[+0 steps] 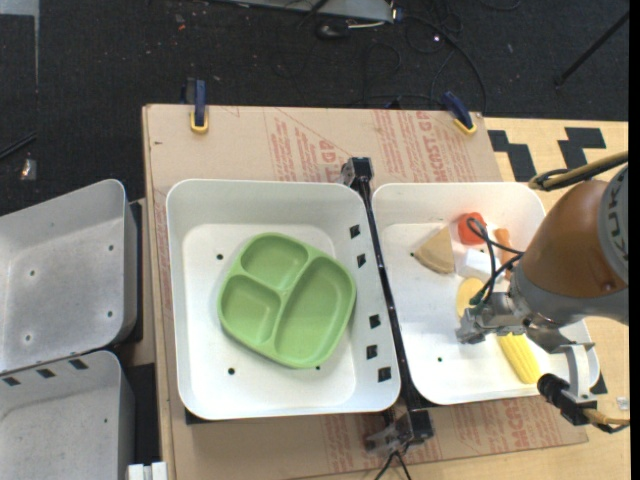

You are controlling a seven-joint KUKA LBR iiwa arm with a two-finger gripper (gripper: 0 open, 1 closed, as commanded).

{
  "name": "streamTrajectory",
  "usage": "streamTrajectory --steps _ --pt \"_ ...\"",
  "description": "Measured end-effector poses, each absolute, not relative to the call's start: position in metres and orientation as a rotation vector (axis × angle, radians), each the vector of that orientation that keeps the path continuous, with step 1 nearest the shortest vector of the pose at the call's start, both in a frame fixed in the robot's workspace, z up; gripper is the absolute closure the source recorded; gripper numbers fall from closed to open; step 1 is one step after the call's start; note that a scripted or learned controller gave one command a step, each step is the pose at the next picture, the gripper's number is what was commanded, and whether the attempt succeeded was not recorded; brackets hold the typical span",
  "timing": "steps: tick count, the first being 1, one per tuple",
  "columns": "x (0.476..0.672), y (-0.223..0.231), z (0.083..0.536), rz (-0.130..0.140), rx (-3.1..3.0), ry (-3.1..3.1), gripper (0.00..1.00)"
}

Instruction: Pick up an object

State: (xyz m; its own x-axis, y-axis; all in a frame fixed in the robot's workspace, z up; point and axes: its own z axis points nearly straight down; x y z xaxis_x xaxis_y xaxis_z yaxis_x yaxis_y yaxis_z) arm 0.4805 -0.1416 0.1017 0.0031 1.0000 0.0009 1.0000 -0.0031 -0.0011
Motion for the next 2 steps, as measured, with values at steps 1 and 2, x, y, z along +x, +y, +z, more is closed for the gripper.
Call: streamTrajectory --steps 1,2 --pt "0.481 -0.133 0.160 -0.005 -2.221 -2.228 1.00" --pt "0.485 -0.134 0.223 -0.006 -2.223 -2.230 1.00"
